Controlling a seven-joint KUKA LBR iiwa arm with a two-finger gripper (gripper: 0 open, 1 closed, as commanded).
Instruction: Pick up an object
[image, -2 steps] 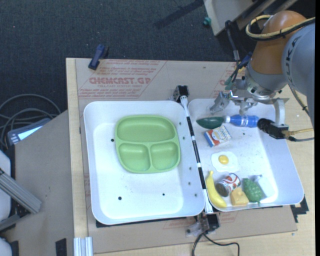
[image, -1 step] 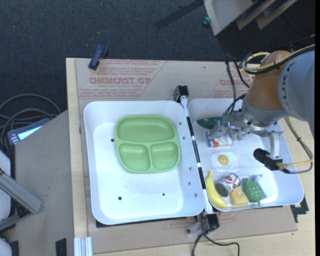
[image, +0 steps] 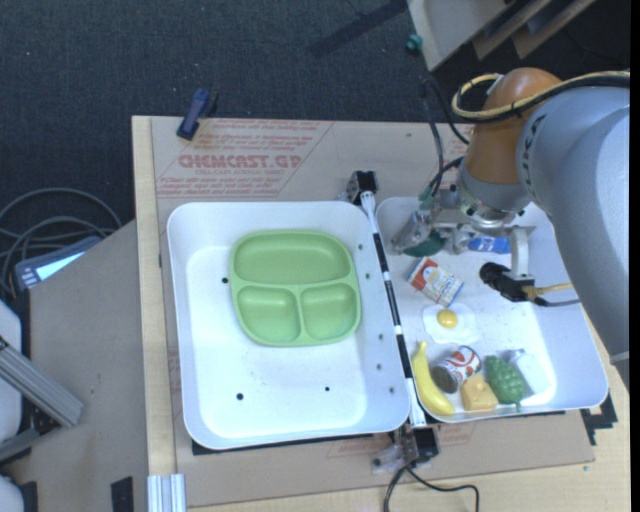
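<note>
Nearest us, lower right of the frame, a banana (image: 432, 382), a can (image: 460, 365), a yellow block (image: 478, 395) and green grapes (image: 507, 380) crowd the right bin (image: 575, 385). Above them a fried egg (image: 446, 320) and a small carton (image: 435, 280). Left bin (image: 190, 300) holds a green tray (image: 295, 286). Far back, the end effector (image: 455, 225) hangs low over the bin's top corner; its grip I cannot tell.

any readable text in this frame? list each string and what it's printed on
"CHEMCAST GP": large red letters on the brown protective sheet covering the bench above the left bin.
Smaller red lines above and below that word on the same sheet: too blurred to read.
Small red and white carton in the right bin: printing too small to read.
Red and white item beside the banana: markings unreadable.
</note>
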